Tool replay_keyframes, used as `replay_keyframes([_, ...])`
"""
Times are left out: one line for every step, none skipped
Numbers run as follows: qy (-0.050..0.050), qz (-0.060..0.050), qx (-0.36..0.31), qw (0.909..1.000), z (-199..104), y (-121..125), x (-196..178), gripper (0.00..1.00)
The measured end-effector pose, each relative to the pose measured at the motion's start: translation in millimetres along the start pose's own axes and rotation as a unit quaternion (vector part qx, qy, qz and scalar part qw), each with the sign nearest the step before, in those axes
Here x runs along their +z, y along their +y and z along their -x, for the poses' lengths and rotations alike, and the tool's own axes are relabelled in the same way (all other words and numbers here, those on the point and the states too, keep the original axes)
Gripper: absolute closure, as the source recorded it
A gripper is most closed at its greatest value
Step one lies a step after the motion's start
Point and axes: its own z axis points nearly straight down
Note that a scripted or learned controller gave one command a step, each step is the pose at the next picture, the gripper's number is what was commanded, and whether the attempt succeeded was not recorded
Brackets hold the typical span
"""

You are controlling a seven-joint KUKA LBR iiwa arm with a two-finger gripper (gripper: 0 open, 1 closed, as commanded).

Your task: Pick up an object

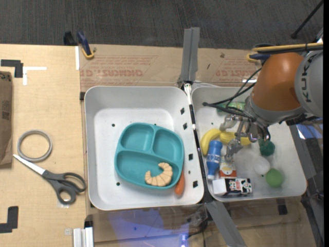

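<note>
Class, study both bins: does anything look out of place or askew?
Yes. An orange carrot-like piece lies outside the teal divided plate, wedged against its rim in the left bin, while the croissant sits in a compartment.

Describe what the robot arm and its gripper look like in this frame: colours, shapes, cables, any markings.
The arm enters from the right as a rounded grey body carrying dark lettering that reads "KUK" at the frame edge. A bulbous, glossy orange band sits above the wrist. Thin dark cables loop out from beneath it. Below hangs a small metallic silver two-finger gripper with a bare mechanical look.
</note>
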Motion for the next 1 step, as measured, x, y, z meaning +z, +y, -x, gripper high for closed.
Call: replay_keyframes([-0.001,0.000,-0.009,1.0000,-36.4,3.9,-0.6,0.00])
